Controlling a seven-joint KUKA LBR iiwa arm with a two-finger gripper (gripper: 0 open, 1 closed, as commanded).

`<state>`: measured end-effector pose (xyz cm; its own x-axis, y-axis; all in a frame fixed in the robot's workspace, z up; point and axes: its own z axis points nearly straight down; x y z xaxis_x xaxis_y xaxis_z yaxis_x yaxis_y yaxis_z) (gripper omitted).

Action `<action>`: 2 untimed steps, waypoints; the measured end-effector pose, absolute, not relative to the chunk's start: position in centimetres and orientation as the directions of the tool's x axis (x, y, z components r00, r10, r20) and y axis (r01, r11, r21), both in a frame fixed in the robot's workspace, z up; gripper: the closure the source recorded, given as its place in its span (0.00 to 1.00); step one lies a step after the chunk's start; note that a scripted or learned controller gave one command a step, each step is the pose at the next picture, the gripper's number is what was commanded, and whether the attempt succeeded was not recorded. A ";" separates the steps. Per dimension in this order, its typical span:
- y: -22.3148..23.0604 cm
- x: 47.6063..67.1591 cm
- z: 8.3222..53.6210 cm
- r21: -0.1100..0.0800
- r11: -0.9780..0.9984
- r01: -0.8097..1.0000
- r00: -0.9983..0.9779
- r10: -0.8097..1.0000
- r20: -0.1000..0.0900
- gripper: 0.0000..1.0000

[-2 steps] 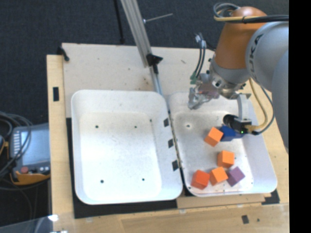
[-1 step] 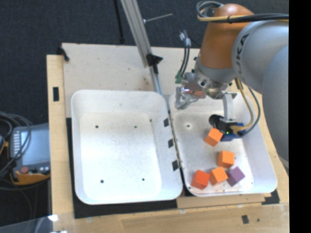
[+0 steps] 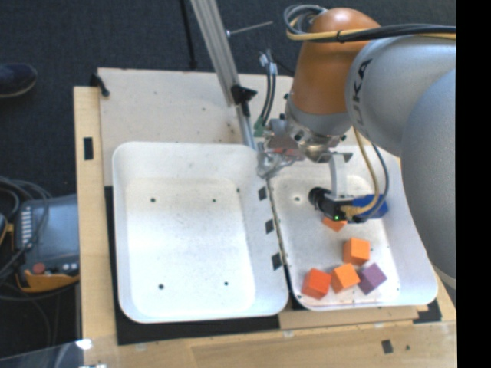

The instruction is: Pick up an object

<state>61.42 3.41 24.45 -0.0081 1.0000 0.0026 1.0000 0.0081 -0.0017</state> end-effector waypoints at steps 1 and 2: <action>8.3 59.9 25.1 -0.003 0.008 1.000 -0.008 1.000 0.002 1.00; 8.0 60.0 25.0 -0.004 0.002 1.000 -0.002 1.000 0.002 0.00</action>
